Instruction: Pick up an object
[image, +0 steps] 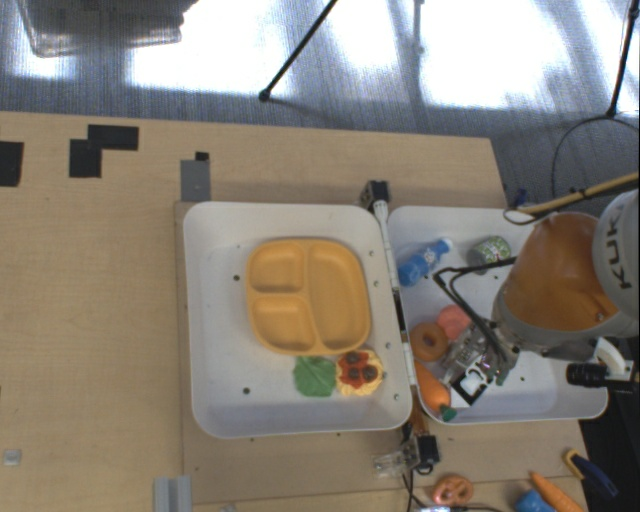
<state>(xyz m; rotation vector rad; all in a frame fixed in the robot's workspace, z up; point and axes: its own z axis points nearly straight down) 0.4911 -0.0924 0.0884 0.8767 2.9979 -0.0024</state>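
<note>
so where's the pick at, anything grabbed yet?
Done: the arm is down in the right bin, with the gripper low among the toys. In hand: nothing visibly gripped; it sits beside the donut, the pink piece and the carrot, and I can't tell what the fingers are doing. Left: a confirmed grasp and the lift.

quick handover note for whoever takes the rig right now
Gripper: low in the right bin, whether it grips anything cannot be told.
Right bin: donut and pink piece just left of the gripper, carrot below them, blue bottle and grey-green ball at the far end.
Left bin: yellow tray, green leaf, small pizza.
Done: nothing seen lifted.
Left: grasp and lift one object.
</note>
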